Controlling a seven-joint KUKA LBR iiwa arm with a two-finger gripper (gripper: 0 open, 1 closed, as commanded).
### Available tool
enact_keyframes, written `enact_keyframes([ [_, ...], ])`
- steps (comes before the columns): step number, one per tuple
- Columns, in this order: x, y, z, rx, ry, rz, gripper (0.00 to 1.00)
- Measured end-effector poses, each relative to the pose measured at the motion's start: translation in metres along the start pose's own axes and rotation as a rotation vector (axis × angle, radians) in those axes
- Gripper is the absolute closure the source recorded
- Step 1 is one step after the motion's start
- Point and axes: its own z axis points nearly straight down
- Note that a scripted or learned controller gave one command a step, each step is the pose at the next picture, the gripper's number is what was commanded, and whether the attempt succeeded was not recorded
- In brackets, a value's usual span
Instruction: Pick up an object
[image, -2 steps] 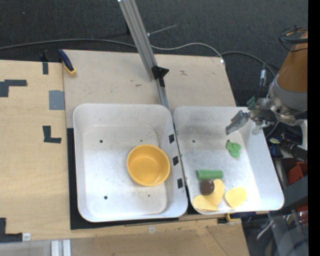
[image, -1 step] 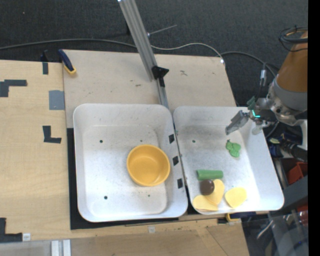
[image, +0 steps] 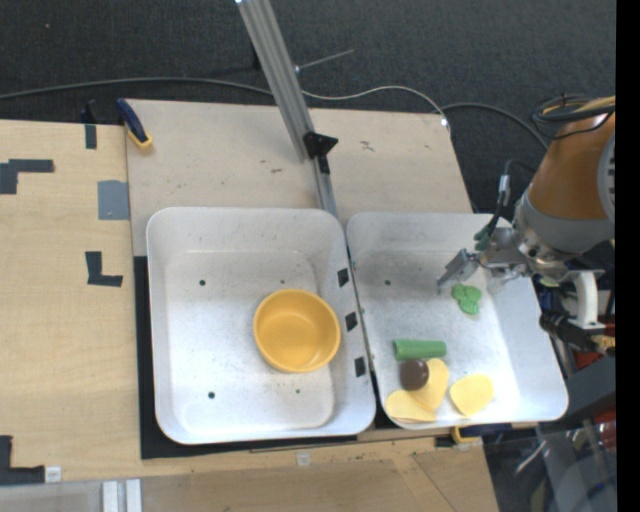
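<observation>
Two yellow pieces (image: 445, 396) lie below the green cylinder (image: 419, 349), and above it the end effector (image: 466, 276) hangs with fingers apart over a green blob (image: 467, 298).

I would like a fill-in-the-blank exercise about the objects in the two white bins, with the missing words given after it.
1. The round yellow bowl lies in the ____ white bin.
2. The small light green lump lies in the ____ white bin.
3. The dark green cylinder lies just above the ____ ball.

Missing words: left; right; brown
</observation>
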Motion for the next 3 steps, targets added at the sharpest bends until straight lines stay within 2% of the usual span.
enact_keyframes([
  [1,0.002,-0.004,0.065,0.001,0.001,0.000,0.00],
  [2,0.002,-0.003,0.111,-0.008,-0.002,-0.001,0.00],
  [3,0.003,-0.003,0.100,-0.007,-0.001,-0.001,1.00],
])
